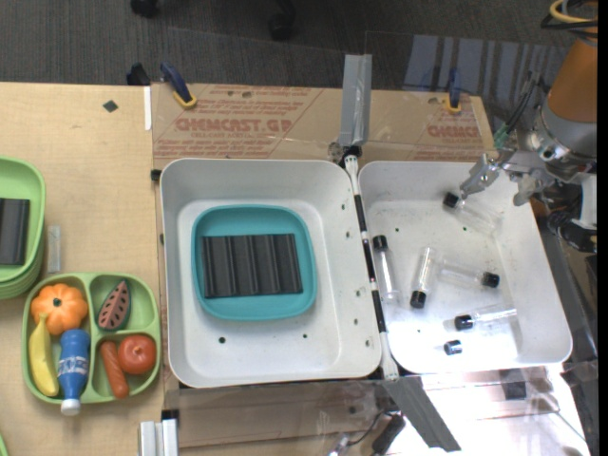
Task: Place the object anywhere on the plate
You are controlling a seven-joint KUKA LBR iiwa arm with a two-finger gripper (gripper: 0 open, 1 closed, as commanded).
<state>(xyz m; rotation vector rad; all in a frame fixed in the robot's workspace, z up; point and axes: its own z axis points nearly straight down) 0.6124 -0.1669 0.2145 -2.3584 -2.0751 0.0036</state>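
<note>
We only get the end of the arm [574,88] in shot: an orange band up top, pale grey housing under it. The hand [502,174] is bare silvery metal, kind of angular, with thin prongs sticking out. A bunch of dark cables loop around the wrist, plus a yellowish coil above it. Any screws or markings are too blurry for us to read.

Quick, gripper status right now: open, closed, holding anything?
Gripper: above the right bin's far right corner; whether it is open or closed, or holds a vial, cannot be told.
</note>
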